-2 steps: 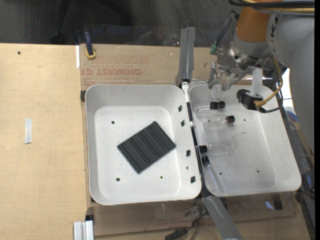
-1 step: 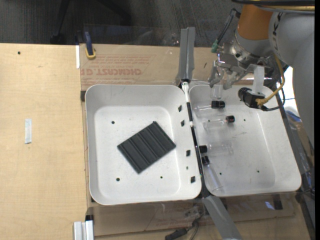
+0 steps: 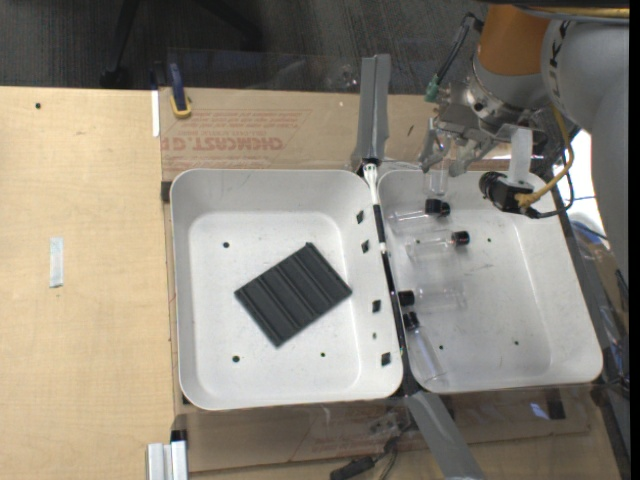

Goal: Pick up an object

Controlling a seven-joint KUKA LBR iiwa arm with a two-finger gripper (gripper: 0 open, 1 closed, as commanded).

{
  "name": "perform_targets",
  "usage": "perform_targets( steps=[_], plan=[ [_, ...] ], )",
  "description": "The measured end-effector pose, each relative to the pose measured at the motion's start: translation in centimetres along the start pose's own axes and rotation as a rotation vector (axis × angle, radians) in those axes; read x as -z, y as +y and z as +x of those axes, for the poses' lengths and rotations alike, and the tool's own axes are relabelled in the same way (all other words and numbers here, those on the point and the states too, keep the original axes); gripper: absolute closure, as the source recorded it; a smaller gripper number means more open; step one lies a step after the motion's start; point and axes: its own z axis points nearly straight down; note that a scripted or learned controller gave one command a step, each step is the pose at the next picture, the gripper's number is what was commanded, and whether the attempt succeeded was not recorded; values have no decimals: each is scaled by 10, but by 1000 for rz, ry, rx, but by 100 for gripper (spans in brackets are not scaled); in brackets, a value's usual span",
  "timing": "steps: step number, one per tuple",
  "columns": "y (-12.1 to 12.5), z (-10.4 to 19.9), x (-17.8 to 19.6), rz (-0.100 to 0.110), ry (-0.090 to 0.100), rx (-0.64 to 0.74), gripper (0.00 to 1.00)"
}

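Hand (image 3: 437,173) over right bin's (image 3: 560,368) far-left corner; can't tell its state. Clear tubes (image 3: 440,243) lie just below it. Ridged slab (image 3: 293,293) in left bin (image 3: 200,368). Best: drop straight, straddle one tube.

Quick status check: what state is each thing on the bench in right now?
Dark grey ribbed rectangular slab: lying flat, turned at an angle, in the left bin.
Left white shallow bin: holds the slab.
Right white shallow bin: holds clear plastic pieces with black caps.
Gripper: above the right bin's far edge, holding nothing visible.
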Motion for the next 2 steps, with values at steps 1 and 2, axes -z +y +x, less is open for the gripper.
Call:
perform_targets(
  steps=[1, 2],
  plan=[
    [-1, 6, -24, -8, 13, -9, 100],
    [-1, 5, -16, -7, 11, -8, 100]
  ],
)
